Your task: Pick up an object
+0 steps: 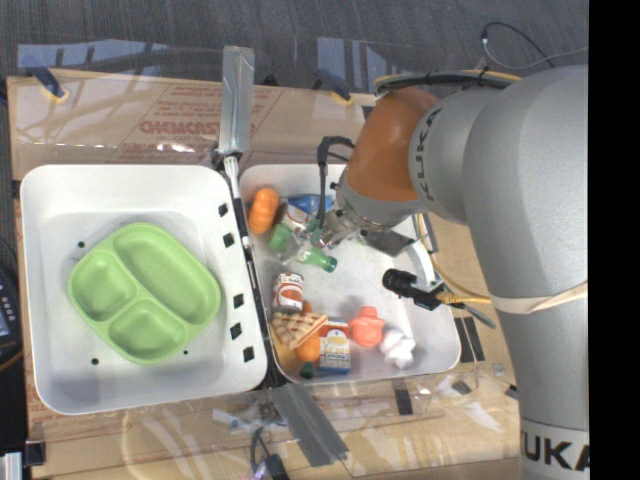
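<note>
My gripper (322, 232) reaches down into the back of the right bin (440, 313), under the orange wrist band. It hangs directly over a green bottle-like item (316, 259) and next to a blue and white packet (302, 208). An orange rounded object (264, 210) lies just left of it by the bin's left wall. Nearer the front sit a small red and white can (289, 293), a waffle piece (298, 325), a small carton (336, 347), a salmon-pink toy (368, 327) and a white lump (399, 349). I see nothing lifted from the bin.
The left bin (50, 218) holds a green divided plate (143, 291). A raised divider (246, 268) separates the two bins. The big grey arm covers the right side of the bench and part of the right bin's back corner.
</note>
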